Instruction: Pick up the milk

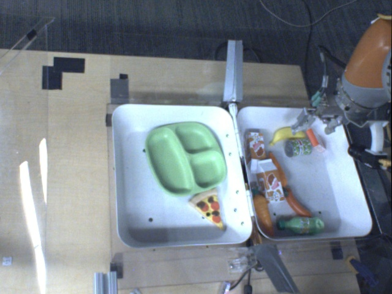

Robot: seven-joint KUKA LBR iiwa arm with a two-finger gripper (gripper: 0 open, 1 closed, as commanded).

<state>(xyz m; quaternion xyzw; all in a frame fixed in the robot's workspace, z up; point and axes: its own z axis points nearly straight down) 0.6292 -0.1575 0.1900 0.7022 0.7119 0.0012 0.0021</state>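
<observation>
The milk carton (271, 183) is seen lying in the right bin (343, 192), near its left wall, partly overlapped by a sausage (293, 201). The hand (313, 120) is hung over the bin's far edge above a banana (283, 134); its grip cannot be told, and the arm (367, 72) is cut off at the frame's edge.
</observation>
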